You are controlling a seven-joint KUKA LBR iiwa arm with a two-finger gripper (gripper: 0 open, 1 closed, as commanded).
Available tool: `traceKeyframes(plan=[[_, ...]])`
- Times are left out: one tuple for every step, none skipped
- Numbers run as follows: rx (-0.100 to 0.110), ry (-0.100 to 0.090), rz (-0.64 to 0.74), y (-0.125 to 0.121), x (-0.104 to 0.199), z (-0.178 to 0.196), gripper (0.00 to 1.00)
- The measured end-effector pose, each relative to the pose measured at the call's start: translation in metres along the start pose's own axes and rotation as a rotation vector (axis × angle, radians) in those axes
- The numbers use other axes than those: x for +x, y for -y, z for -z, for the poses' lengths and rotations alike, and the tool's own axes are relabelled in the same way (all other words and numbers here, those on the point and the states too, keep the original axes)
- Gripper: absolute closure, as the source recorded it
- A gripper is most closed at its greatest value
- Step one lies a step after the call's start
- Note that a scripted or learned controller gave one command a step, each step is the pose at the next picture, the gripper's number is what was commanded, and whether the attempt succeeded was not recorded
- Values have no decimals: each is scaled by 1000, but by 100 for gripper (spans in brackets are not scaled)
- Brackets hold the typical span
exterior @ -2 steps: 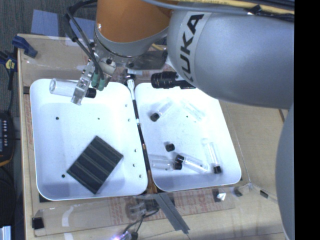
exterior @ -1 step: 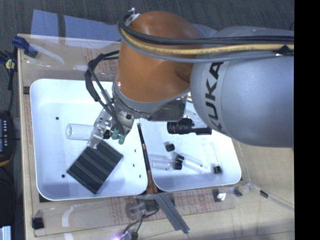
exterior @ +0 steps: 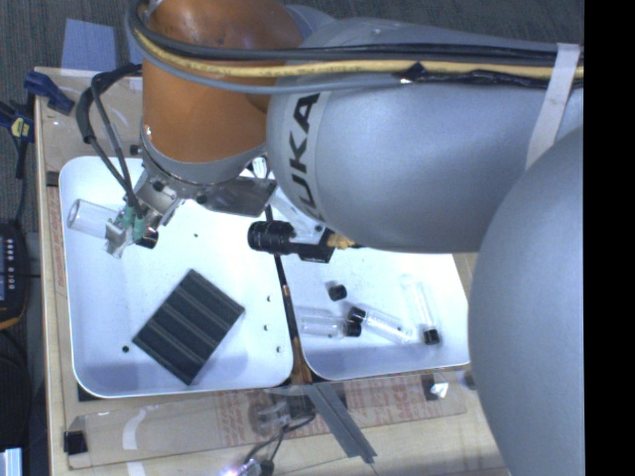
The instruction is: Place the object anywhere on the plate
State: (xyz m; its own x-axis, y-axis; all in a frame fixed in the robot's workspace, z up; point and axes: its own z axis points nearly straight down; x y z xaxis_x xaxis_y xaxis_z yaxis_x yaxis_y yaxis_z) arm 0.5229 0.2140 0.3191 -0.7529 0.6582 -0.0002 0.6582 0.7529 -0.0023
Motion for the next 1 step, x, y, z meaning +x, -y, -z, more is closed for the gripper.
traceKeyframes(plan=[[1,-2,88,76,-5,-54,100]])
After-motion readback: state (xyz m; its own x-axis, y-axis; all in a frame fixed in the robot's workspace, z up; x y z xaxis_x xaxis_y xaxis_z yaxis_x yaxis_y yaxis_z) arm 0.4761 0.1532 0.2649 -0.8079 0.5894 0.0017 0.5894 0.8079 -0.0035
